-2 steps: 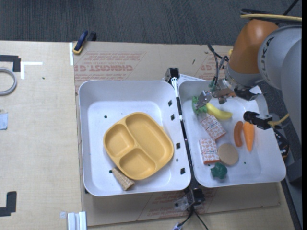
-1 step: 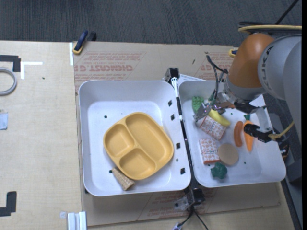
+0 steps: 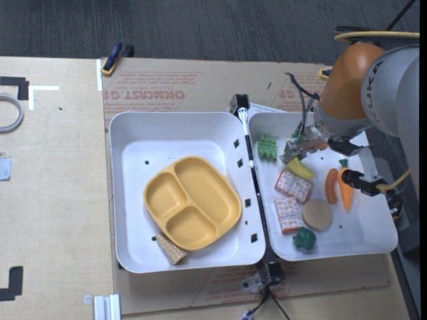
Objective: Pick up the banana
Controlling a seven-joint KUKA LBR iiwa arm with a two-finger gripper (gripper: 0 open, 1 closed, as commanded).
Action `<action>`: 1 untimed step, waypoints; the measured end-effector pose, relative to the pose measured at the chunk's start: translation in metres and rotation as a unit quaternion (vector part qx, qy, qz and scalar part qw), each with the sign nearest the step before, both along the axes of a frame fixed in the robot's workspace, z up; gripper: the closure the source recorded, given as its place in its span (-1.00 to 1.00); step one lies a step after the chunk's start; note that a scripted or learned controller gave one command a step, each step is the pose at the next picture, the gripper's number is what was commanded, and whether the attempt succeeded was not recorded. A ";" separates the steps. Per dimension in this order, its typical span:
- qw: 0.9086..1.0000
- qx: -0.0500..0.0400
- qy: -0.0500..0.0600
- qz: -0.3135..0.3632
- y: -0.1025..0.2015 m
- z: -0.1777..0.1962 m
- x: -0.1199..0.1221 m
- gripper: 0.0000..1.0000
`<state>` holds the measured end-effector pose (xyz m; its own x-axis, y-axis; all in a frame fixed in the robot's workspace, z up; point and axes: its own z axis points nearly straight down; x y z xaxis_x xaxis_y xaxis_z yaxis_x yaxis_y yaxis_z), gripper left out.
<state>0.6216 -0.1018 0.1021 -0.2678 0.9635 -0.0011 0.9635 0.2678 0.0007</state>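
Gripper (image 3: 294,153) down in right bin (image 3: 373,242), jaw state unclear, touching banana (image 3: 301,170) near back wall, crowded by green toy (image 3: 267,147) and boxes (image 3: 293,185).

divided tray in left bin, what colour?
Yellow-orange, plain; the divided tray shows clearly in the camera view.

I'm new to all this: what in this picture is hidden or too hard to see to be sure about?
- Banana: the upper end lies under the tool, so a grasp cannot be confirmed.
- Carrot: a black part of the arm crosses it.
- Cracker: tucked partly beneath the yellow tray.
- Printing on the two snack packets: too small to read.
- Arm: cut off by the right edge.
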 end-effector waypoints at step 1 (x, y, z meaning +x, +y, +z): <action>1.000 0.000 0.000 0.030 -0.036 0.074 -0.025 1.00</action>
